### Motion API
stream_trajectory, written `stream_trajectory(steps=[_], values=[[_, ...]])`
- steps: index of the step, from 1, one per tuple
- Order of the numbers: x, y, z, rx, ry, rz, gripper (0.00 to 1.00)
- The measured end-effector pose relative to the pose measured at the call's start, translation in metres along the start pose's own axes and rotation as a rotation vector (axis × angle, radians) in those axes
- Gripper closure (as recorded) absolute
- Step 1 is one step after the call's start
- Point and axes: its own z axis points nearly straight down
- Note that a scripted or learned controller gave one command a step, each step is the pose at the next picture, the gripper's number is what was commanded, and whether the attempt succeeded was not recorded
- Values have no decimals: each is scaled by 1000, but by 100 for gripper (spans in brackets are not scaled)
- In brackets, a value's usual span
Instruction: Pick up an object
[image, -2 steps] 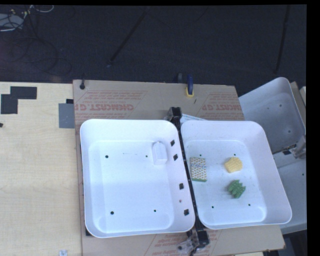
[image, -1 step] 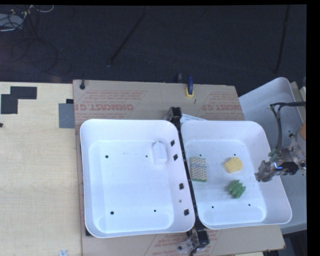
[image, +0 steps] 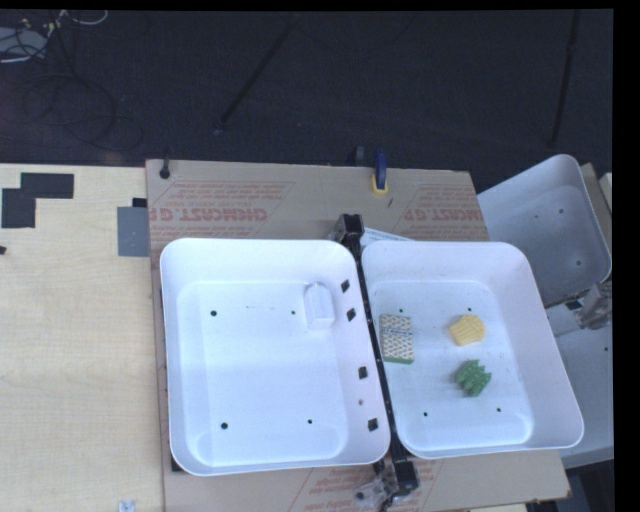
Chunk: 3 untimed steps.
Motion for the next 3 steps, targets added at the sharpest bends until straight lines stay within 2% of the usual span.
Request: stream_trajectory(steps=[1, 2, 3], values=[[49, -1, 61, 13, 9, -6, 100], [49, 1, -96, -9, 0, -5, 100], [96, 44, -5, 15, 7, -8, 100]])
